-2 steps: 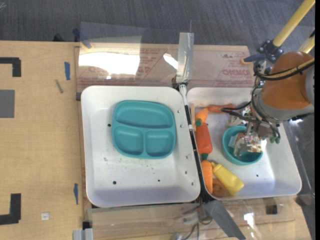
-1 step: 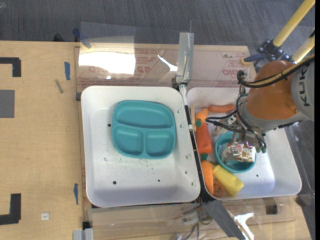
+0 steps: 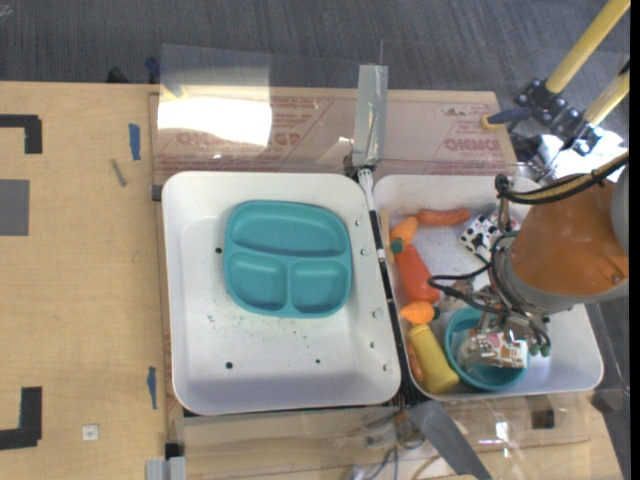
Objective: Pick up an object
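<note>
Clutter is the hazard as I judge it: left to right, the left bin [image 3: 190, 268] bears a teal divided plate [image 3: 288, 258] at its middle, while the right bin [image 3: 580, 363] crowds an orange carrot [image 3: 412, 268], a yellow piece [image 3: 428, 356] and a teal bowl [image 3: 487, 353] against its left wall and near edge, so a descent could snag the bowl rim or nudge neighbours. The arm [image 3: 565, 243] hangs steeply over the right bin's near edge, claw [image 3: 497, 346] down in the bowl; I cannot tell its state.

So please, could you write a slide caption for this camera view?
Gripper lowered over teal bowl in right bin; teal tray in left bin.
</note>
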{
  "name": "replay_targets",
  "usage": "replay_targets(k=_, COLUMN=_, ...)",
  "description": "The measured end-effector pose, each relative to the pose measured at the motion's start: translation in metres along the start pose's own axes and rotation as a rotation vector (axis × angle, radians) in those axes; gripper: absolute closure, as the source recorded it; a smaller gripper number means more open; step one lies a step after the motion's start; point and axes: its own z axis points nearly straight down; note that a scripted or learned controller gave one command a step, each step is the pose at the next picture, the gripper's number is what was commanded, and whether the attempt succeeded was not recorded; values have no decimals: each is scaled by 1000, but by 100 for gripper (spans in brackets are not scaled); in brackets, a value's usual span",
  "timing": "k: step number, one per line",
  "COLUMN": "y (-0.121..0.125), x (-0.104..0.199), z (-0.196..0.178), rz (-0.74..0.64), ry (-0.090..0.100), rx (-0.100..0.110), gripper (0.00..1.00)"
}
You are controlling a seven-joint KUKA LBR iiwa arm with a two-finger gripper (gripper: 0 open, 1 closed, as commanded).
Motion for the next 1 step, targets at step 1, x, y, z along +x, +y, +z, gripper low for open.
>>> replay_targets(k=1, y=-40, x=2, z=1, rz=67, ry=-1, rx=-1, gripper=0)
